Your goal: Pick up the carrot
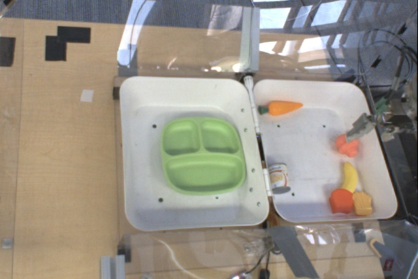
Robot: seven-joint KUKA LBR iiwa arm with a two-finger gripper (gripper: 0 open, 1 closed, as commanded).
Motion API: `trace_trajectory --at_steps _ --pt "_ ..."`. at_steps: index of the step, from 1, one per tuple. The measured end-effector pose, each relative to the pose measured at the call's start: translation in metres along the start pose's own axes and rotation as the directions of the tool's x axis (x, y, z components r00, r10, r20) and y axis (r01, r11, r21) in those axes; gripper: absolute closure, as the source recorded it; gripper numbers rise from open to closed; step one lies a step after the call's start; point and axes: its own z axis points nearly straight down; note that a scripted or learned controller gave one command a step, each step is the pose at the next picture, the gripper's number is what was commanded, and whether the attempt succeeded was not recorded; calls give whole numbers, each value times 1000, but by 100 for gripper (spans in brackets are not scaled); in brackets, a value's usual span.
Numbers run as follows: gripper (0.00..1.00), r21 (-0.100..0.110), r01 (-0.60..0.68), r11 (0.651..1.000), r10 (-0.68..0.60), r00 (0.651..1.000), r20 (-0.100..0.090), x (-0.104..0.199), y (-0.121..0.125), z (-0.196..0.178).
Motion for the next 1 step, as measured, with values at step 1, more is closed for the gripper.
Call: trace_trajectory --at_steps 1 --pt "0 0 -276 961 276 961 0 41 69 15"
